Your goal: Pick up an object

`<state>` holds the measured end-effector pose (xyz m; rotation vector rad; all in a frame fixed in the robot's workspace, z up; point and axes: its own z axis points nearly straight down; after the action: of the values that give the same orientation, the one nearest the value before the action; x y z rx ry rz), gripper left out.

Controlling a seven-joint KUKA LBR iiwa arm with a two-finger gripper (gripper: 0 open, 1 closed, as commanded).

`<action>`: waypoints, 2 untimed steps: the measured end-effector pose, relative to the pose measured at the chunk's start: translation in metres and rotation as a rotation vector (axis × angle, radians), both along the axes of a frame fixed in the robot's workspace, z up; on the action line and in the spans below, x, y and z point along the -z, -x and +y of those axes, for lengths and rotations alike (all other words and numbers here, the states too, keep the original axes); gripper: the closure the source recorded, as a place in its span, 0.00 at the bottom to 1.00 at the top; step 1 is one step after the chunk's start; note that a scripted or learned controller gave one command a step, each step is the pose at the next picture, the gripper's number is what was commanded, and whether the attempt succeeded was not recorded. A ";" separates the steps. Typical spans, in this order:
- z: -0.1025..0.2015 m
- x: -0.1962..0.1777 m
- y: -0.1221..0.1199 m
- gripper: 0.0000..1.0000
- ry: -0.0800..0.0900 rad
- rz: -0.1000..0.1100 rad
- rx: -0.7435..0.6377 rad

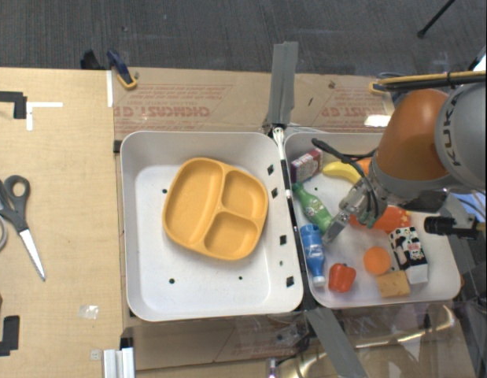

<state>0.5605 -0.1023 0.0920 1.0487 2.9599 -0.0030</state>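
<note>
The blue bottle (311, 248) lies lengthwise, top-to-bottom in view; the pincer (337, 225) beside it, state unclear.

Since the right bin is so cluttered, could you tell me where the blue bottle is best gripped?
Probably across the middle of the blue bottle, coming straight down. It lies flat along the right bin's left wall, so close the fingers across its narrow width, toward the end away from the green bottle.

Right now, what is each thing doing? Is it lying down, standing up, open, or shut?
Yellow divided plate: right side up, flat in the left bin.
Green bottle: lying on its side in the right bin.
Blue bottle: lying on its side.
Banana: lying flat.
Scissors: shut, flat on the bench.
Claw: low over the bottles, holding nothing that shows.
</note>
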 end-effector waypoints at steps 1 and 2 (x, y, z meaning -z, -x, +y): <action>0.002 -0.002 -0.085 0.00 0.002 0.023 0.299; 0.002 -0.012 -0.089 1.00 0.004 0.000 0.295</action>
<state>0.6495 -0.1000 0.1043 1.4713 2.7728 -0.0093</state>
